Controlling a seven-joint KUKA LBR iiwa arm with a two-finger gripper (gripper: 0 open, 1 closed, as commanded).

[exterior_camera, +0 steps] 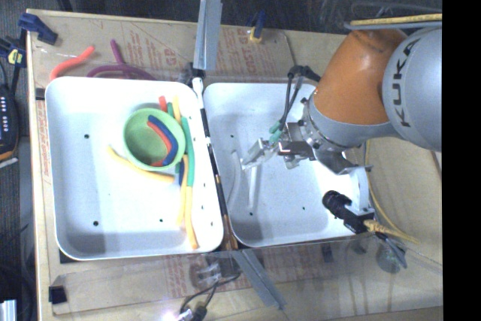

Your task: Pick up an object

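Observation:
The left white bin [83,184] holds a green bowl [143,139] with a blue curved piece [161,126] and a red piece inside it. Long yellow sticks [185,199] and a green stick [190,158] lie along the bowl's right side, by the bin's right wall. My gripper [251,152] hangs over the left half of the right white bin [285,218], its fingers pointing left toward the divider. It is open with nothing between its fingers. The grey and orange arm [361,101] covers the right bin's right side.
An orange strip [71,62] and a purple loop [120,72] lie on the bench behind the left bin. Blue clamps [258,25] sit at the bench's back edge. A metal bar [207,30] stands between the bins at the back. Cables run by the gripper.

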